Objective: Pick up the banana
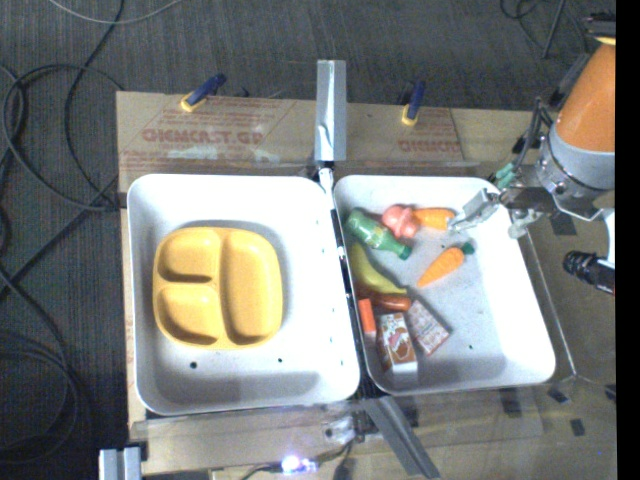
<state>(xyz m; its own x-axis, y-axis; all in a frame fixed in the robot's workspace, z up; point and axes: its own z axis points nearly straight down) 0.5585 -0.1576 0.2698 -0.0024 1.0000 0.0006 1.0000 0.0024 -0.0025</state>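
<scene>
The banana is yellow and lies at the left side of the right bin, close to the divider. A green bottle overlaps its upper end and a red-brown sausage lies against its lower end. My gripper hangs over the bin's upper right corner, well to the right of the banana. It is open, with nothing between its fingers; the left finger reaches toward the orange items.
A pink toy, an orange piece and a carrot lie between gripper and banana. Small snack boxes sit at the bin's lower left. The left bin holds a yellow divided plate.
</scene>
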